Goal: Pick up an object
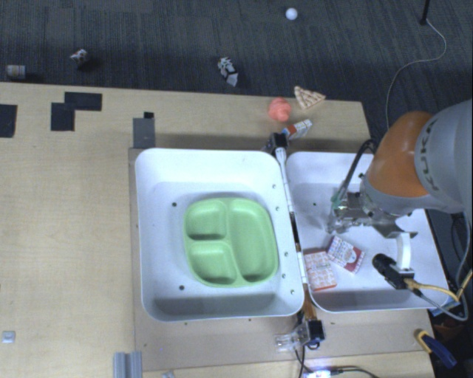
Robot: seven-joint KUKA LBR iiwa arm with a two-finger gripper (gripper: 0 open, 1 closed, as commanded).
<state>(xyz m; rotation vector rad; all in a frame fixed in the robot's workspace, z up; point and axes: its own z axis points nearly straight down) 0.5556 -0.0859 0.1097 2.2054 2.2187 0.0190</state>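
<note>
**While the arm (414, 159) hangs over the right bin (318, 173), two packets lie below its gripper (341, 220)**

Where two shallow white bins sit side by side on the pale wooden worktop (66, 244), the grey arm with its orange band comes in from the right of the frame and bends down into the right bin. The gripper sits low over that bin's floor, at the centre right of the frame. From this angle it cannot be told whether it is open or closed, and nothing can be seen held in it.

Just below it in the frame lie two small red-and-white packets. The upper packet (345, 254) is tilted and lies just beside the gripper's lower end, though contact cannot be judged. The lower packet (319, 270) lies to its lower left, close to the bin's left wall; the two are near each other, perhaps meeting at a corner.

The left bin (155, 221) holds a light green divided tray (229, 240), flat in its middle.

Behind the bins, at the upper centre of the frame, a pink ball (279, 109) rests on the worktop with a pale triangular piece (309, 97) just beside it, and a small tube (297, 130) lies near where the bins meet. Across the top runs the dark floor (185, 37) — a white ball (291, 13) lies on it.
</note>
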